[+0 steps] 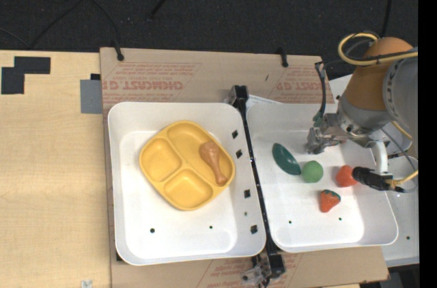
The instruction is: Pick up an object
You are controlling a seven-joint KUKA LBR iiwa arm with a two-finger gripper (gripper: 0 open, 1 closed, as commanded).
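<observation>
In the right bin lie a dark green spoon-like piece, a green ball, an orange-red piece and a strawberry. My gripper hangs low over the bin's upper middle, just above the green ball and to the right of the green piece. Nothing shows between its fingers. The left bin holds a yellow divided plate with a tan drumstick on its right compartment.
A black divider strip runs between the two bins. The arm's grey body and orange band stand over the right bin's upper right corner. Cardboard lies beneath the bins, with the wooden bench to the left.
</observation>
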